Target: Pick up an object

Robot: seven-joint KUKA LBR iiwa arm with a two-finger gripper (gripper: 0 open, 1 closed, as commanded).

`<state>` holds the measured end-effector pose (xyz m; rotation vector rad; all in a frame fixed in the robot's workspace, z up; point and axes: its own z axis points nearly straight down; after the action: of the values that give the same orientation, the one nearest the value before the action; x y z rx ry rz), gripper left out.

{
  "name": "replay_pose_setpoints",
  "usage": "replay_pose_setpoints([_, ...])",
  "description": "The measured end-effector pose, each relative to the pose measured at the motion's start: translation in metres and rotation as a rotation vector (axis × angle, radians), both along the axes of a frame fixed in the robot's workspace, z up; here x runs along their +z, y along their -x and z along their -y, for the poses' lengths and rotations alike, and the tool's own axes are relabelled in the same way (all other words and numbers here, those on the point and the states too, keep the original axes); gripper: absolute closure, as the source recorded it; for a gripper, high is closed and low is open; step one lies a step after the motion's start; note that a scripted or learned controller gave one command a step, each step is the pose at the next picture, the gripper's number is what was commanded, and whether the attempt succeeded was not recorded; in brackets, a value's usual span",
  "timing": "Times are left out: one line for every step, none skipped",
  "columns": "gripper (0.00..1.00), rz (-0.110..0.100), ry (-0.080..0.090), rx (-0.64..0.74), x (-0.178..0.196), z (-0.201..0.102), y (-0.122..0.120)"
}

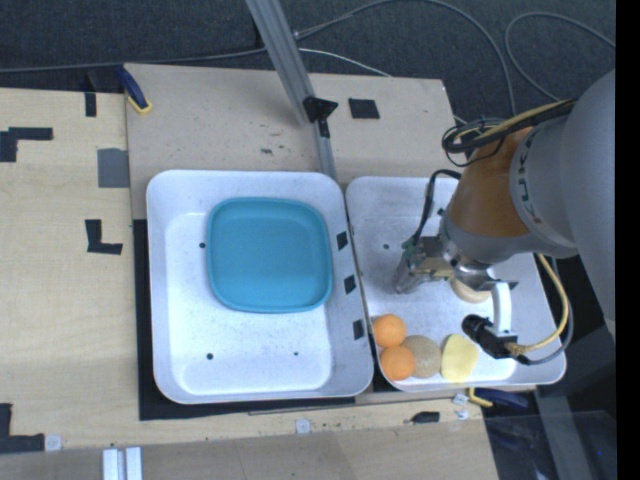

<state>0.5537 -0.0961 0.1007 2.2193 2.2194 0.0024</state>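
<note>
The grey arm (560, 183) with its orange band reaches in over the right bin (385, 203), and its gripper (408, 276) hangs low above that bin's bare floor. The fingers (402, 280) look drawn close together with nothing between them, though they are small and dark here and the gap is hard to judge.

Left of the gripper, across the shared rims, lies the left bin (170, 298), and in it a blue plate (269, 254) resting flat, well apart from the gripper.

Nearer the camera than the gripper, along the right bin's front edge, sits a cluster of small things: a yellow piece (459, 357) off to the gripper's right, a beige ball (425, 355) touching it, then two orange balls, one (399, 363) against the beige ball and the other (389, 330) just beside the bin's left wall, the nearest of the four to the gripper.
</note>
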Motion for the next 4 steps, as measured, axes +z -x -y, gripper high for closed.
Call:
replay_pose_setpoints([1.00,0.001,-0.001,0.000,0.061,0.002,-0.005])
replay_pose_setpoints([1.00,0.001,0.000,0.000,0.115,0.012,-0.003])
replay_pose_setpoints([1.00,-0.001,-0.001,0.000,0.151,0.012,-0.003])
replay_pose_setpoints([1.00,-0.003,-0.002,0.005,0.156,-0.039,-0.015])
